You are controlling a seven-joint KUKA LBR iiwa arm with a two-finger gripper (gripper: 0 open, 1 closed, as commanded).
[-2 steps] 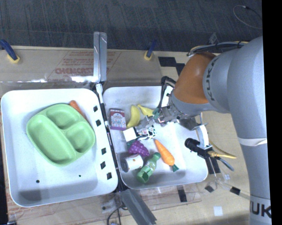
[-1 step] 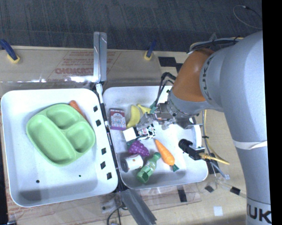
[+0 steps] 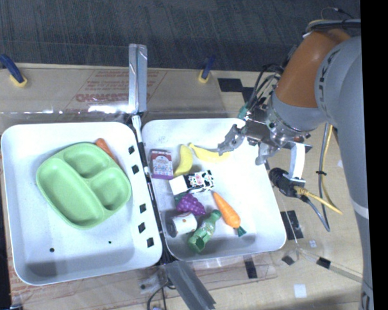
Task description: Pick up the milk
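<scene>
**Milk carton lies untouched in the right bin**

Milk carton (image 3: 200,180), white with black cow patches, lies near the middle of the right bin (image 3: 264,225), between a banana (image 3: 207,152) and a carrot (image 3: 227,212). The gripper (image 3: 245,142) hangs over the bin's far right corner beside the banana's tip; whether its fingers are spread or pressed together cannot be told, and nothing shows between them. The arm (image 3: 312,69) bends in from the desk's right edge. A small red packet (image 3: 161,164) carries unreadable print.
</scene>
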